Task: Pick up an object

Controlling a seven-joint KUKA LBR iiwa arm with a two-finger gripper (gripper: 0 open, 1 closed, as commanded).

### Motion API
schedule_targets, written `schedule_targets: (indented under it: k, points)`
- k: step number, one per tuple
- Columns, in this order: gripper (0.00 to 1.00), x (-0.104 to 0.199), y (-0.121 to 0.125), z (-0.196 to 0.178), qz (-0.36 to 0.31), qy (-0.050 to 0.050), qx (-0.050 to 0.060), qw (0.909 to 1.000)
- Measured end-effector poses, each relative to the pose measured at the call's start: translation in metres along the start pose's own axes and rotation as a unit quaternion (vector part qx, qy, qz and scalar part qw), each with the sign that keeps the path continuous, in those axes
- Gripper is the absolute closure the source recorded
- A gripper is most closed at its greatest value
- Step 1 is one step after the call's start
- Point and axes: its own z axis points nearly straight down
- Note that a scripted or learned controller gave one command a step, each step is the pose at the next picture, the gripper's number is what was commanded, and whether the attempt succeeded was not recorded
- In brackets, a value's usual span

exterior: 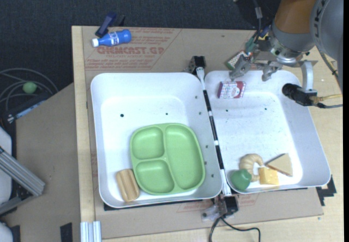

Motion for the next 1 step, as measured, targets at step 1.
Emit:
schedule_targets:
  k: [1]
  points:
    - [0.0,-0.0162,-0.0897,0.037,0.001,0.0,0.0,1.0]
